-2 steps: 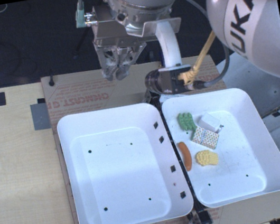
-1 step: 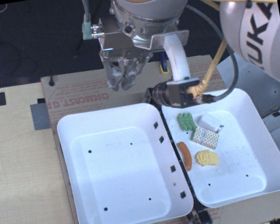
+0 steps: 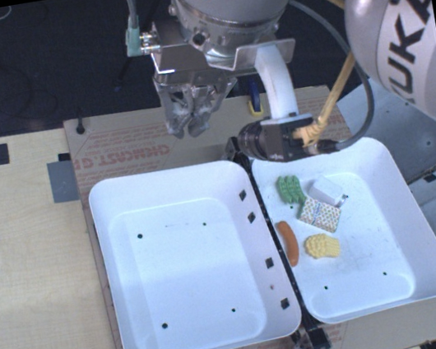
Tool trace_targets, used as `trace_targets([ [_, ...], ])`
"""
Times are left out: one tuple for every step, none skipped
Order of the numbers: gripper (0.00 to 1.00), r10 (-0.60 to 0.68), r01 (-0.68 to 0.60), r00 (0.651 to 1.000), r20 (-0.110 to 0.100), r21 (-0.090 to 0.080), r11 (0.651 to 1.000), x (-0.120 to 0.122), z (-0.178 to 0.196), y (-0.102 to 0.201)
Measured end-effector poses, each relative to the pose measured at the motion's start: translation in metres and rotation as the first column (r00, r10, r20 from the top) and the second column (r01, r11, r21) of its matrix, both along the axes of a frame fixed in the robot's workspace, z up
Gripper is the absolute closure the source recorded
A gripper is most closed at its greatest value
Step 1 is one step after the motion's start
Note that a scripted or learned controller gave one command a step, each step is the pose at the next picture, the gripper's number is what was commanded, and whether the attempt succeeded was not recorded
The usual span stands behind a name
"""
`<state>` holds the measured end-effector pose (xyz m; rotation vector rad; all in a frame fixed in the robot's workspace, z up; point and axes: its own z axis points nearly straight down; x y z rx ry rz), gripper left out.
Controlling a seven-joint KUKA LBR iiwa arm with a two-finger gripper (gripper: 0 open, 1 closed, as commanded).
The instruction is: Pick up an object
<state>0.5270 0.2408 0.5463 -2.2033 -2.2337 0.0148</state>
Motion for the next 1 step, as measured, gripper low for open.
trace_targets([
  [1.0, -0.012, 0.012, 1.0, 0.003, 0.002, 1.0, -0.0255, -0.0098, 0.0024],
])
